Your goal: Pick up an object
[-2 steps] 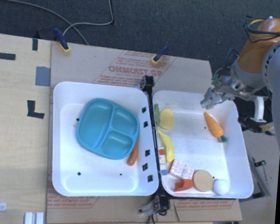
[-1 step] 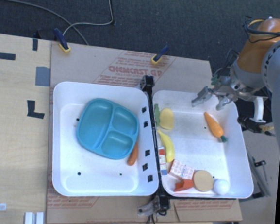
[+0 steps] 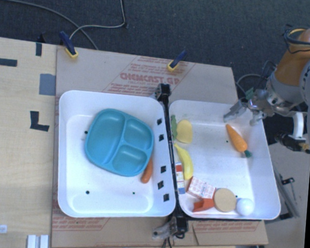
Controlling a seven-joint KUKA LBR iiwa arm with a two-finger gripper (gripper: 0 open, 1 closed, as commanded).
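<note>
The right bin (image 3: 258, 173) holds an orange toy carrot (image 3: 236, 138) near its far right side. A banana (image 3: 185, 161) and a pale yellow piece (image 3: 184, 131) lie along its left wall. A small carton (image 3: 200, 188), a red piece (image 3: 203, 205), a tan round disc (image 3: 225, 200) and a white ball (image 3: 244, 206) cluster at its near edge. My gripper (image 3: 243, 113) hangs over the bin's far right corner, just above the carrot, its two fingers spread apart with nothing between them.
The left bin (image 3: 68, 162) holds a blue divided plate (image 3: 119, 142) and a small orange carrot (image 3: 147, 172) by the plate's right edge. The grey arm with its orange band (image 3: 305, 37) comes in at the upper right. Clamps (image 3: 69, 46) hold the cardboard at the back.
</note>
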